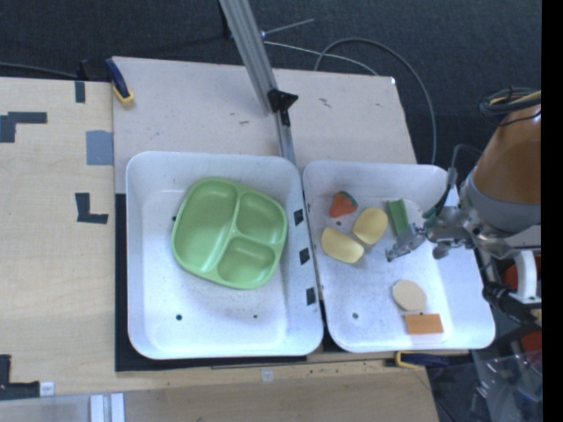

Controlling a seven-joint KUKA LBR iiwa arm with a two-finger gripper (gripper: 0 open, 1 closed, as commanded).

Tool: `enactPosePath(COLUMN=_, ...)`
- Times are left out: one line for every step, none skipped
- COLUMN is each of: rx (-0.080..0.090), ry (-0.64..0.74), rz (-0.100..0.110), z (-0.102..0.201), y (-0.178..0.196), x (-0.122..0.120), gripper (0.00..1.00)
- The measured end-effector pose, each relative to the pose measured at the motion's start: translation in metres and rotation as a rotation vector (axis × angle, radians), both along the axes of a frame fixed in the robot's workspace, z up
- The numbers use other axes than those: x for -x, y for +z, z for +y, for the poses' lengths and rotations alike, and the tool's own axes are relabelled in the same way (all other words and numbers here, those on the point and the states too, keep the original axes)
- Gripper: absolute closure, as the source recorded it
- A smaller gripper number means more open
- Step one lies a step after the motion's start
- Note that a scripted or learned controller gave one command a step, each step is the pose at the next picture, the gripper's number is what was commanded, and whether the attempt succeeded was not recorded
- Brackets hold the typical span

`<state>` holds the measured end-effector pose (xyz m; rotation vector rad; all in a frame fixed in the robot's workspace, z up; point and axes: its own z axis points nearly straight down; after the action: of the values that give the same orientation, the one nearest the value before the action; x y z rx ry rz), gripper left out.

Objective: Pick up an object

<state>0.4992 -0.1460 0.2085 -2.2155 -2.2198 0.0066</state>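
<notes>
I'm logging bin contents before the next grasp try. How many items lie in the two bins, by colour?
Green: 2, the plate and the block
Yellow: 2
Red: 1
Tan: 1
Orange: 1
Total: 7

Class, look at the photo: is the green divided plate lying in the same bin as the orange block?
No: the green plate lies in the left bin, while the orange block sits in the right bin.

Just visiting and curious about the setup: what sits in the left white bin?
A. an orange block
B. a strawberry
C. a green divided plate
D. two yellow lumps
C: the green divided plate lies in the left bin, while the yellow lumps, the orange block and the small red piece all lie in the right bin.
</notes>
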Motion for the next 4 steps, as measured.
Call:
enactPosePath(rx=0.000, ry=-0.001, rz=0.000, z=-0.004, y=-0.048, x=-0.005, gripper=0.00)
enactPosePath(rx=-0.001, ry=-0.001, rz=0.001, z=-0.004, y=-0.112, x=0.000, gripper=0.00)
enactPosePath(rx=-0.002, ry=0.001, rz=-0.002, z=-0.004, y=-0.099, x=-0.002, gripper=1.00)
enactPosePath(rx=0.001, ry=-0.001, rz=-0.009, z=-0.006, y=-0.056, x=-0.006, gripper=1.00)
